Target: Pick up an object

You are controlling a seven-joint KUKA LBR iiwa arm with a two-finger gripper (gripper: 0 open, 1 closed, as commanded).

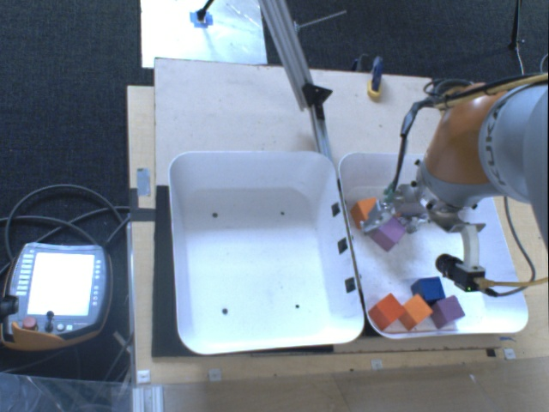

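- Gripper (pixel 388 219) sitting low in right bin (pixel 515 316), touching matte purple cube (pixel 389 233) (open or closed: cannot tell).
- Orange cube (pixel 364 209) lying just beside.
- Four more blocks (pixel 418 304) clustering near front wall.

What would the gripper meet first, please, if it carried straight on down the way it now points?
Most likely the purple block, which lies right at the gripper tip, with an orange block just beside it. Depth is hard to judge from above, so whether they already touch is unclear.
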